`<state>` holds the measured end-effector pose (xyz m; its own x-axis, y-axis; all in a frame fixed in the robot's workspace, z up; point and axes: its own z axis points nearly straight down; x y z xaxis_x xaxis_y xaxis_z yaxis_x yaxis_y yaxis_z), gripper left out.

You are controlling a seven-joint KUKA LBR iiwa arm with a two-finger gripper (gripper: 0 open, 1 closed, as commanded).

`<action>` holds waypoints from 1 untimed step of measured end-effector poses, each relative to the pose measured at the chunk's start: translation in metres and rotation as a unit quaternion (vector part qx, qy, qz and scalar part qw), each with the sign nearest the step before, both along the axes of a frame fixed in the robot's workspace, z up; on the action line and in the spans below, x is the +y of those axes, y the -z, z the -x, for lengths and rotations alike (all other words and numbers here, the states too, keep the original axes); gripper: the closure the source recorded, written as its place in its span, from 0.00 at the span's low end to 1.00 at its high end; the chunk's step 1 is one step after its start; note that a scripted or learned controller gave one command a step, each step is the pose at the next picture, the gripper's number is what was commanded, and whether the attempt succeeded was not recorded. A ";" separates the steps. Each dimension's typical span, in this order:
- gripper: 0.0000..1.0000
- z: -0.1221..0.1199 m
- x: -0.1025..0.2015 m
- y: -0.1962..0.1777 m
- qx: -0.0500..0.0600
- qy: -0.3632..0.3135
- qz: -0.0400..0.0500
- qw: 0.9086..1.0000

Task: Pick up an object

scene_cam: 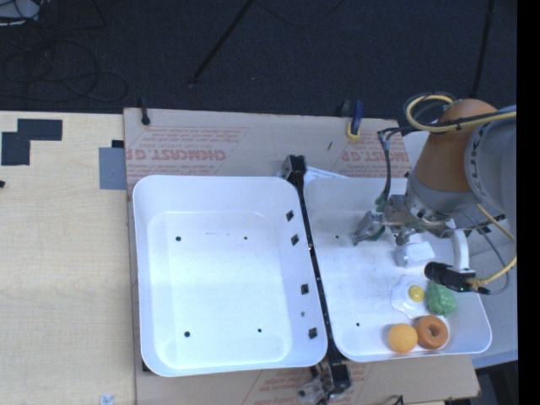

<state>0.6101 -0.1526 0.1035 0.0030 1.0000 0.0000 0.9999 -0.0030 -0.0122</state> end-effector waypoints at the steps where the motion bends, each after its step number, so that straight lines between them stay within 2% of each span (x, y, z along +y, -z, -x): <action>1: 0.00 -0.024 -0.011 -0.035 -0.006 -0.003 0.000 1.000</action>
